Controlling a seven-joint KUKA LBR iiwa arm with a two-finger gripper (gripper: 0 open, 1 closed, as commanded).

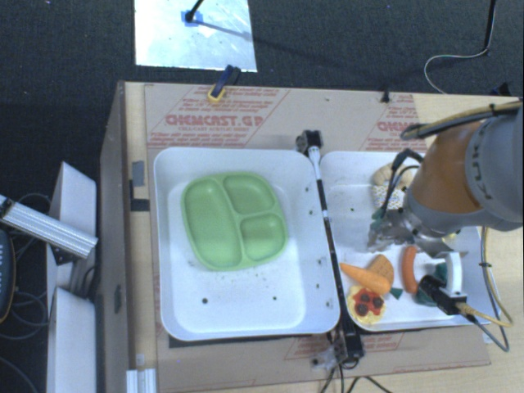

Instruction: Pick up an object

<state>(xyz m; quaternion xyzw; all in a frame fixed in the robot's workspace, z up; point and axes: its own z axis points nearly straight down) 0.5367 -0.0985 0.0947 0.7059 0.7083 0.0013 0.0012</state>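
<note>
Right now you are in the reaching step: the arm (467, 174) is low over the right bin (348, 174), and the end effector (391, 234) hangs just above the toy food. You cannot tell if it is open or closed, because the arm hides that part, and nothing shows between its tips, so no thing is picked up yet. The carrot (366, 277) lies just below the end effector, toward the front of the right bin, touching a brown piece (381, 264). A small round pizza (366, 304) sits in front of the carrot, and a red sausage (408, 268) lies beside it. Next, you likely need to go down a little and close on the carrot. The green tray (233, 221) rests in the left bin (176, 301), well apart from the carrot.
</note>
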